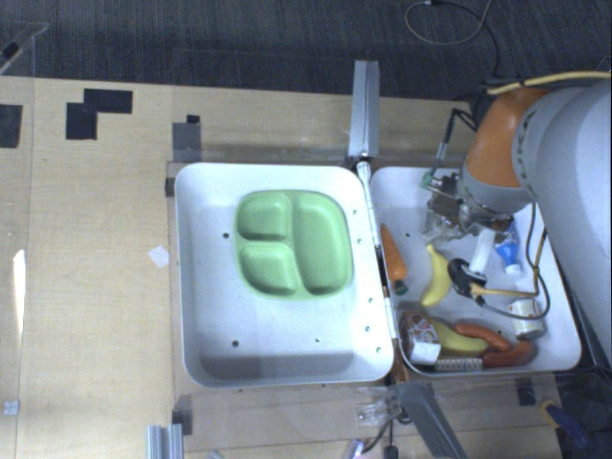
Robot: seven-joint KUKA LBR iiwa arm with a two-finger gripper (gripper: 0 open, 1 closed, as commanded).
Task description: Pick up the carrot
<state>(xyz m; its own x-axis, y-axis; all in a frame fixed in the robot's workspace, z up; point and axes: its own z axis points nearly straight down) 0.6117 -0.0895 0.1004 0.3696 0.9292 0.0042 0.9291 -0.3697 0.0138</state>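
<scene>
Left bin (196,285): a shallow white tray with rounded corners holding a smooth pale-green divided plate (293,243) of three compartments; right bin (406,187): the carrot (393,256), a slim orange taper with a green tip, lying along the left wall, a curved yellow banana (436,277) just beside it, and, along the near wall, a second banana (461,340), a red sausage-shaped item (488,335) and a small packet (422,338). The gripper (457,220), below the orange-banded wrist, hangs over the right bin's middle, apart from the carrot; whether it is wide or narrow cannot be told, and nothing is seen held.
</scene>
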